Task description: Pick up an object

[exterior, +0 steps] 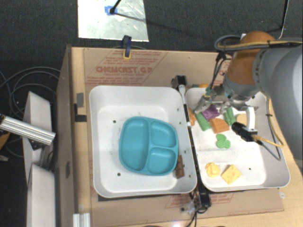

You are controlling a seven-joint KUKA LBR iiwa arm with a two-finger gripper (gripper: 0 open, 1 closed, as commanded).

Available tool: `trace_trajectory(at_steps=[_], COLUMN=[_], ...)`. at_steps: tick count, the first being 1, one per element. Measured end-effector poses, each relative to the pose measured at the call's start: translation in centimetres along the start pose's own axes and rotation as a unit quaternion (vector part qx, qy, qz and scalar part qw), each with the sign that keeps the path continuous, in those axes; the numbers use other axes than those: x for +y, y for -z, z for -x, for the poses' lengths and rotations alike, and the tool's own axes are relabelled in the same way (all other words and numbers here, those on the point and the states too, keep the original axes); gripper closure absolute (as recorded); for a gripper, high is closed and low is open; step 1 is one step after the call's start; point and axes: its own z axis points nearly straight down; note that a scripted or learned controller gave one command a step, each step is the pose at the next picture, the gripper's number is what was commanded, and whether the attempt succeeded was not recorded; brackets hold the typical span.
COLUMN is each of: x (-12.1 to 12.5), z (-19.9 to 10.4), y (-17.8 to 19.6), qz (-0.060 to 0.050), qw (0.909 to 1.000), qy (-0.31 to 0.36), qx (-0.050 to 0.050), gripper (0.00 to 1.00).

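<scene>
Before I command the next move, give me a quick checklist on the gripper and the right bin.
1. Gripper positioned over objects in the right bin: ok, it sits above the cluster at the far end.
2. Target under it: ok, purple piece lies directly beneath.
3. Object held: cannot tell.
4. Crowding near target: not ok, green stick and orange block lie beside it.
5. Easier isolated picks: ok, yellow wedge and green lump lie apart.
6. Blue tray in left bin: ok, away from the arm.
</scene>
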Motion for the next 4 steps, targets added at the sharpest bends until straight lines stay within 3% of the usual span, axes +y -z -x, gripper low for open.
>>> trace_trajectory(at_steps=[1,3,4], x=[-0.9,0.7,0.7], z=[0.8,1.5,1.6], y=[-2.4,-2.3,-0.9], qz=[-0.003,-0.001,-0.003], qw=[1.0000,1.0000,1.0000], qy=[-0.001,0.000,0.001], qx=[0.000,0.000,0.001], gripper=[0.00,0.00,1.00])
